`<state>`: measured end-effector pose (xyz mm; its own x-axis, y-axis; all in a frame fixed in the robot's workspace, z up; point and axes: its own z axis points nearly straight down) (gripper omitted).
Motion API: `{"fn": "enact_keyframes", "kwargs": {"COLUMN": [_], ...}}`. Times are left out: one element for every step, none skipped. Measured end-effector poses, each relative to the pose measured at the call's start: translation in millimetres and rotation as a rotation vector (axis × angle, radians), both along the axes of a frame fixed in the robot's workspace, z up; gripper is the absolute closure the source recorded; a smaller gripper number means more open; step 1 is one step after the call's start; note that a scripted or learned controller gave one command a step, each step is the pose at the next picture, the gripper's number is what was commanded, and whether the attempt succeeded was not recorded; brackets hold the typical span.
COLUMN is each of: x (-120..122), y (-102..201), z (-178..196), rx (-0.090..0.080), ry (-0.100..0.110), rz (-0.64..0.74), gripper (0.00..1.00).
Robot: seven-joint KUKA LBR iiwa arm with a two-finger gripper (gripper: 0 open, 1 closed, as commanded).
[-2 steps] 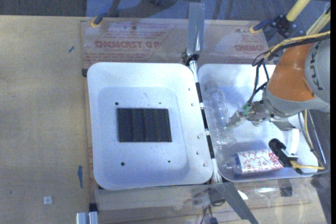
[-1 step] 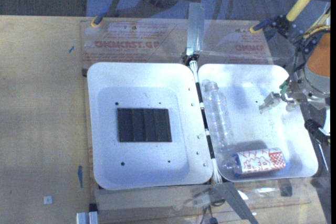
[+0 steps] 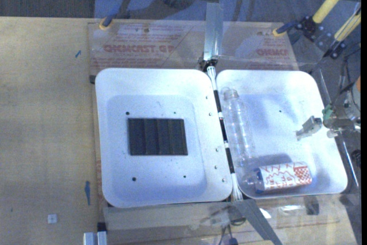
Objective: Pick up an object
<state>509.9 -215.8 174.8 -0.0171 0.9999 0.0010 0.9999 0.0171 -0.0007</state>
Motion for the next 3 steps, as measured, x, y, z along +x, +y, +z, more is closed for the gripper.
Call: {"fn": "enact_keyframes", "kwargs": {"x": [-24, -24, 35], "y": [-1, -4, 17], "z": [-79, -70, -86], "rx": [0.006, 0.000, -0.006], "ry": [-0.006, -0.007, -0.011], "rz": [0.133, 0.128, 0.084], "gripper": [0.00, 1.00, 1.00]}}
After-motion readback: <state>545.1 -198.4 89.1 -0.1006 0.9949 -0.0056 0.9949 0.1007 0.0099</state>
